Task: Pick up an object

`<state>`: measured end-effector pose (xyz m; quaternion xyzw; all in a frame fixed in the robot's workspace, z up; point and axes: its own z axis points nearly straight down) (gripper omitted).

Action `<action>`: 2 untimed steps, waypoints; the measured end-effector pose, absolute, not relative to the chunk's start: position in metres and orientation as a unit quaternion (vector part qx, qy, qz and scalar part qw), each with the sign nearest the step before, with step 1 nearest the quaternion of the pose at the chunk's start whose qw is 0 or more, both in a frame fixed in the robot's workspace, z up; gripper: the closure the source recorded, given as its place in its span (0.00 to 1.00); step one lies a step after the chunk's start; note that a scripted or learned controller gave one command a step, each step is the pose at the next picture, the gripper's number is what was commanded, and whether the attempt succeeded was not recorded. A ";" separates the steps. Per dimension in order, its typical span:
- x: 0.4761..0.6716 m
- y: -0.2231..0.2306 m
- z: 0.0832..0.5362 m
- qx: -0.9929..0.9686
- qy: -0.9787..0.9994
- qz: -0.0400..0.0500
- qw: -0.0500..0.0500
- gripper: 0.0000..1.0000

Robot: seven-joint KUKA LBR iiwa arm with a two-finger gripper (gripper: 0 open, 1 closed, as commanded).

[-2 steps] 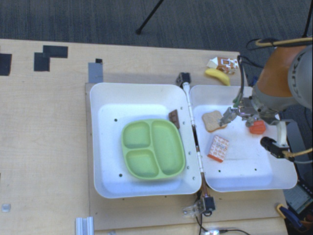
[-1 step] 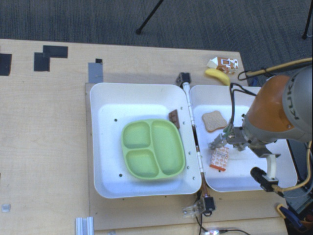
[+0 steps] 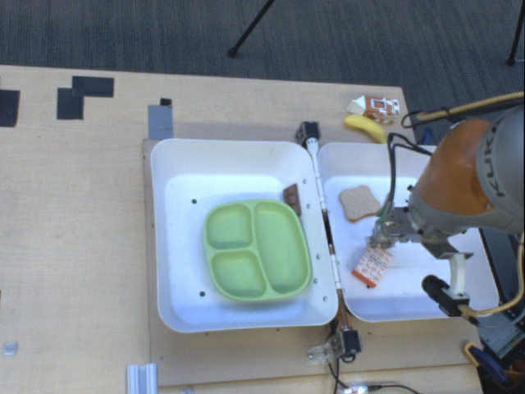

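Orange-and-white packet [image 3: 372, 266] lies in the right bin [image 3: 410, 306], directly beneath the hand [image 3: 382, 238], whose grip state I cannot tell.

The tool [image 3: 382, 238] hangs in the right white bin [image 3: 410, 306], over an orange-and-white packet [image 3: 372, 266]. A green divided plastic plate [image 3: 257, 251] lies in the left white bin [image 3: 176, 220].

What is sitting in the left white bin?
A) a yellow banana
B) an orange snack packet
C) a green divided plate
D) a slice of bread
C: the green three-compartment plastic plate lies in the left shallow white bin, beside a small brown piece.
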<state>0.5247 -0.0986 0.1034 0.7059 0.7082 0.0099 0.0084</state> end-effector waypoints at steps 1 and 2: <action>0.524 -0.098 0.103 0.706 0.708 0.010 0.008 0.00; 0.490 -0.086 0.087 0.707 0.707 0.003 0.005 0.00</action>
